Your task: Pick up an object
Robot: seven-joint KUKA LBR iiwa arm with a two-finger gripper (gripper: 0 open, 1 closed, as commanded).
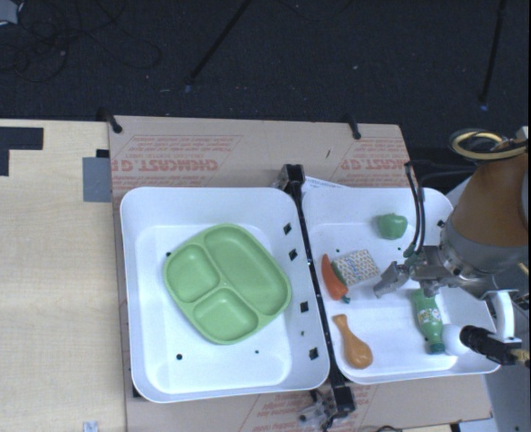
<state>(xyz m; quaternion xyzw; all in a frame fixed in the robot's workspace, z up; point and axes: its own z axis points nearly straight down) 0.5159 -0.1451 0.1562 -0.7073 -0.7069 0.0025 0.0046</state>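
Nearest me in the right bin (pixel 373 374) I see an orange drumstick-shaped toy (pixel 353 342), with a green bottle (pixel 429 319) to its right and, farther back, a red-orange piece (pixel 334 278) touching a checkered block (pixel 355 265), plus a green lump (pixel 391 226) at the far side. The gripper (pixel 402 277) hangs just right of the block with the arm (pixel 489 214) crowding the bottle; I cannot tell how its fingers stand. The left bin (pixel 148 331) holds a green three-compartment plate (pixel 227 283).
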